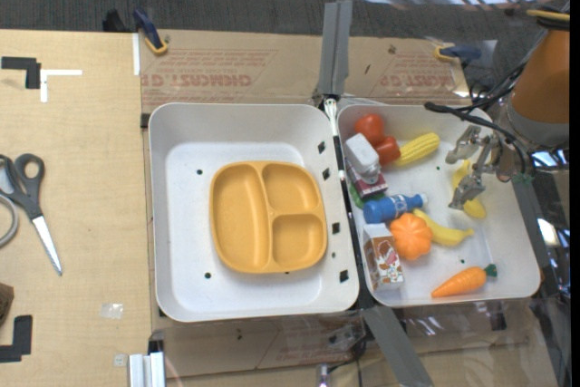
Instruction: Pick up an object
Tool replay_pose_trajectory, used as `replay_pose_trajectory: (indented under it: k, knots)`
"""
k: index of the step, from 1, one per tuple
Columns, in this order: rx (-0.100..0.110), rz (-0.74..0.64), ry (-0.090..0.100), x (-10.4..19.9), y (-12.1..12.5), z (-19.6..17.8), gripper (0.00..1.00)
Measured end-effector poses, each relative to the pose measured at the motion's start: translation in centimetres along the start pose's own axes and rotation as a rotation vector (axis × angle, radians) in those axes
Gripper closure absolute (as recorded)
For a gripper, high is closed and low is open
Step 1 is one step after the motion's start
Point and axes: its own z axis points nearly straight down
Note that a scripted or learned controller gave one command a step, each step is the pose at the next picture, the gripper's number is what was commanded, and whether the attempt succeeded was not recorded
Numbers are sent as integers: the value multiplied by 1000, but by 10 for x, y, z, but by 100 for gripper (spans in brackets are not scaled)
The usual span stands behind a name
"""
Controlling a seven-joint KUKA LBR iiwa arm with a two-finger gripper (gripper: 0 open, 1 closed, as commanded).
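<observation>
Gripper (473,169), fingers parted, hovers over small yellow object (474,208) at right bin's (524,285) three o'clock; left bin (172,222) holds yellow divided plate (268,217); cardboard lettering unreadable

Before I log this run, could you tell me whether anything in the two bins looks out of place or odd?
Nothing stands out. The yellow divided plate lies flat in the left bin; the toy foods sit loosely crowded in the right bin, none spilled over its rim.
</observation>
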Motion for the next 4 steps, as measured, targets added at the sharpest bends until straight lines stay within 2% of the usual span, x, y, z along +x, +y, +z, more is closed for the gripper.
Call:
replay_pose_trajectory:
  k: [1,2,3,4]
  knots:
    - [1,-3,-7,-2,1,-11,100]
    - [1,-4,-6,-2,1,-11,0]
    - [-1,83,10,2,-1,12,0]
    - [0,80,3,0,0,1,100]
